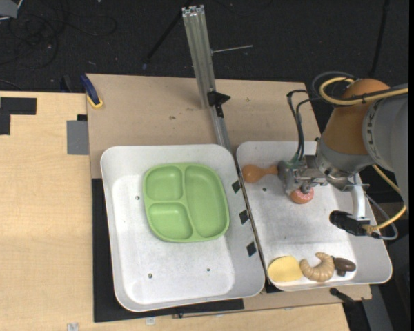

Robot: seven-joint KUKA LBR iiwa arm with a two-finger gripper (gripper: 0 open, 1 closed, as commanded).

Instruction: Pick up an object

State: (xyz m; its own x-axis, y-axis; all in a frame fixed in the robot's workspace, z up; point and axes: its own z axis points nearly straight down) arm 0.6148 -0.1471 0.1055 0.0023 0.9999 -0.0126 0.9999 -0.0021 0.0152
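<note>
Camera view gave me the right bin's (372, 271) near edge first: a yellow piece (284, 269), a tan croissant (319, 267) and a dark brown piece (343, 265) lay in a row there. In the left bin (124, 281) sat a green tray (187, 202). Farther back in the right bin, the gripper (302, 185) stood right over a red ball (302, 196), with an orange pear (255, 173) just to its left. I could not tell its grip state.
</note>
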